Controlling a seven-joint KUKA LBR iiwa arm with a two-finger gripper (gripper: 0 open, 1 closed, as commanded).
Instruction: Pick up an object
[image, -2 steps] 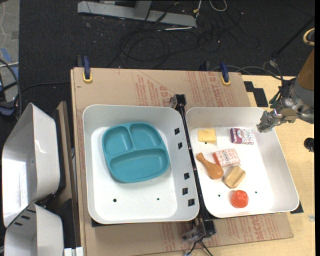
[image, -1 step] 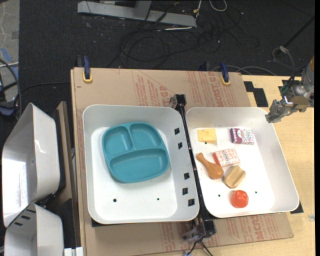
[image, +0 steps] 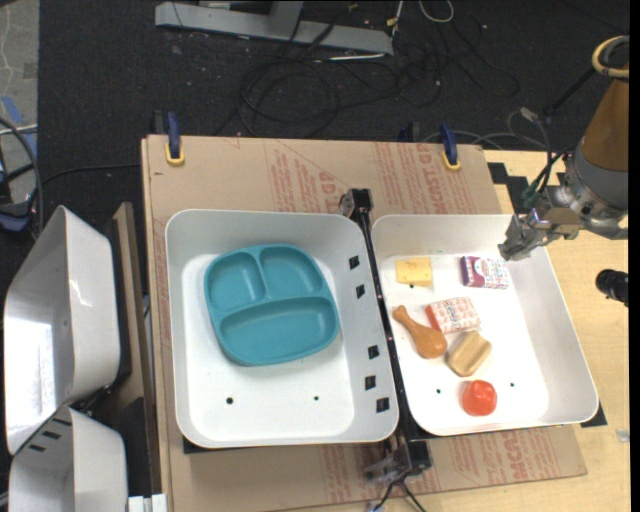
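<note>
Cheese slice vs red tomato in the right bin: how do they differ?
The cheese slice is yellow, flat and squarish; the red tomato is rounded and bulky. The cheese slice lies at the bin's far left, the red tomato near its front edge. Both rest loose in the right bin, untouched by the gripper.

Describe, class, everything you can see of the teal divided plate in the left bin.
The teal divided plate looks like smooth moulded plastic, a rounded rectangle with raised ridges splitting it into three compartments: two smaller ones along the far side and one long one along the near side. It lies flat and right way up on the floor of the left bin, turned slightly askew to the bin's walls and set toward the far side. Nothing lies in its compartments, and only the bin floor touches it.
</note>
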